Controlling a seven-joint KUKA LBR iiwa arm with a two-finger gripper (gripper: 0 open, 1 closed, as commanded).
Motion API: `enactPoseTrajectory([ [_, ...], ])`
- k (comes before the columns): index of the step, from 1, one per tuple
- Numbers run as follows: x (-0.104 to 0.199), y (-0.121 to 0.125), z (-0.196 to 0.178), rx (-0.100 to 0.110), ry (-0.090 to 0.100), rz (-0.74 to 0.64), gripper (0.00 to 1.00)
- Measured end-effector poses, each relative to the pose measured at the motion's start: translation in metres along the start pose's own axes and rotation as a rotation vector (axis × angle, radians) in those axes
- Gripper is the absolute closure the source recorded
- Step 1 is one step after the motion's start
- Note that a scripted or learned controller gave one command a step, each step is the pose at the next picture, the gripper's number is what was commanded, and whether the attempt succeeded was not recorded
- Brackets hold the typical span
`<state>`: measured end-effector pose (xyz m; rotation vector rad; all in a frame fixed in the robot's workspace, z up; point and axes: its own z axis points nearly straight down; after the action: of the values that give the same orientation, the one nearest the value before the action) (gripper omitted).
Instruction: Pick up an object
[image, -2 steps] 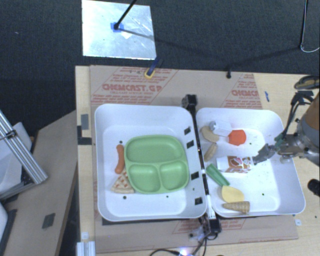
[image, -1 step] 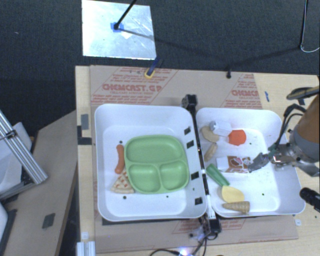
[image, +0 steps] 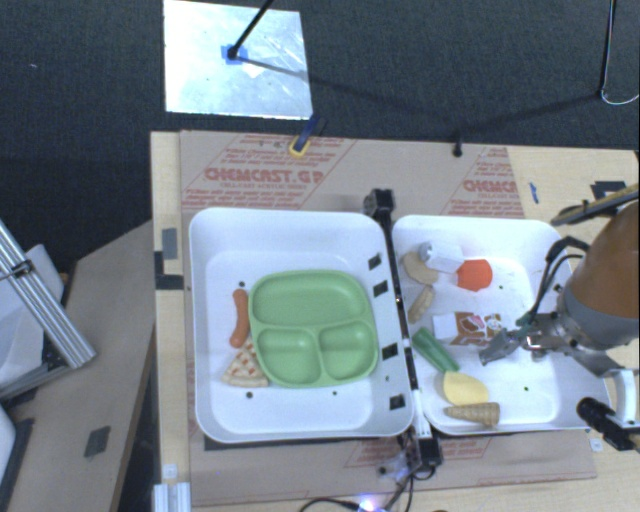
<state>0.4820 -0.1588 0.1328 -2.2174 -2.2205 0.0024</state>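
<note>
The jaws looked slightly apart and held nothing as the gripper (image: 497, 349) hung low in the right bin (image: 540, 400), just right of a brown packet (image: 470, 326), with a green stick (image: 434, 350) further left

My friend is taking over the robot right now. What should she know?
Pincer: low over the right bin, nothing seen held; I can't tell open or shut.
Right bin: orange piece, green stick, yellow piece, cone, picture card beside the pincer.
Left bin: green tray, sausage, pizza slice.
Done: nothing picked.
Left: grab one thing.
</note>
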Motion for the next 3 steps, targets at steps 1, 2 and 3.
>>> enactPoseTrajectory([
  [1,0.0,0.001,0.05,-0.003,-0.001,0.001,0.0],
  [2,0.0,0.002,0.038,-0.007,-0.002,0.001,1.0],
  [3,-0.007,0.0,-0.008,-0.009,-0.004,0.002,1.0],
])
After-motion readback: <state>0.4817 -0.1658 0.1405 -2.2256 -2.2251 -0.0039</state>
